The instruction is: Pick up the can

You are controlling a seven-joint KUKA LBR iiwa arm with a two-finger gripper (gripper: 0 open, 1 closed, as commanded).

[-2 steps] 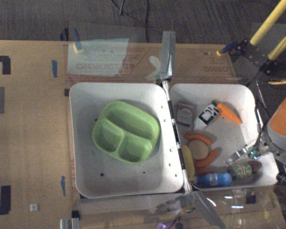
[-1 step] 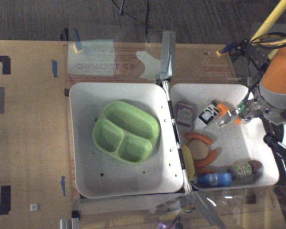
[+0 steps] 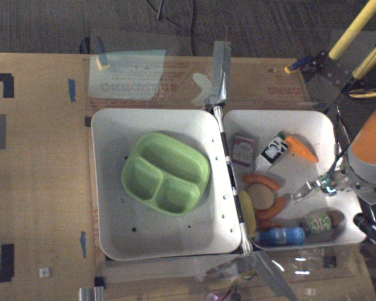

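The can (image 3: 242, 149), small and dark red with a pale label, rests in the right bin (image 3: 323, 121) near its left wall, at the back. My gripper (image 3: 304, 190) hangs low over the middle of that bin, to the right of and nearer than the can, well apart from it. It stands open with nothing between its fingers. The fingertips lie just right of a curved orange sausage (image 3: 261, 180) and a round tan bun (image 3: 260, 197).
Also in the right bin are a carrot (image 3: 299, 148), a black-and-white pack (image 3: 274, 149), a banana (image 3: 246, 212), a blue bottle (image 3: 282, 236) and a green-labelled bottle (image 3: 319, 221). The left bin (image 3: 113, 231) holds a green divided plate (image 3: 166, 173).
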